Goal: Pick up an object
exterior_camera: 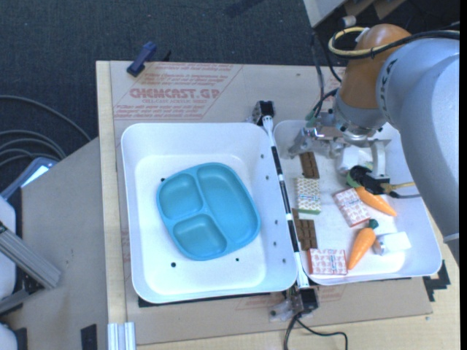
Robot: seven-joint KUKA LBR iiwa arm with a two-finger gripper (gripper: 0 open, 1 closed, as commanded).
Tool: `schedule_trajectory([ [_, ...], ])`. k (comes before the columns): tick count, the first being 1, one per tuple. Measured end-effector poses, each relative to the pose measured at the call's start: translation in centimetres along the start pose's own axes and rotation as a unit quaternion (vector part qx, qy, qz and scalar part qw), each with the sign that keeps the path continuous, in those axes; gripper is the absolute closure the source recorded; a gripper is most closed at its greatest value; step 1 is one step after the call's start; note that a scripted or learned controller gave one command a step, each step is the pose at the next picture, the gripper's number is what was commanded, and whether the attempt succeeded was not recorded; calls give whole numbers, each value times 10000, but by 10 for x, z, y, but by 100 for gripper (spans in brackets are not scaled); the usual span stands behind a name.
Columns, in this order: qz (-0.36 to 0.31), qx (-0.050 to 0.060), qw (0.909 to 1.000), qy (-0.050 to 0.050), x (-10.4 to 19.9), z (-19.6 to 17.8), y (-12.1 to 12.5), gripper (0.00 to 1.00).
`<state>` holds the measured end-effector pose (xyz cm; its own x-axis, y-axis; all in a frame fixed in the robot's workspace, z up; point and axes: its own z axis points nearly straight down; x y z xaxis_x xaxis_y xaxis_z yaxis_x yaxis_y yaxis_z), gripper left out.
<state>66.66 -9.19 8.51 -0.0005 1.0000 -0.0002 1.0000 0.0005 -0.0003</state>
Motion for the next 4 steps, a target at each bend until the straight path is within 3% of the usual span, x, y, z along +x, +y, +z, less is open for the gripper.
schedule_trajectory([
  [4, 1, 2, 10000, -2, -3, 0, 0, 0],
])
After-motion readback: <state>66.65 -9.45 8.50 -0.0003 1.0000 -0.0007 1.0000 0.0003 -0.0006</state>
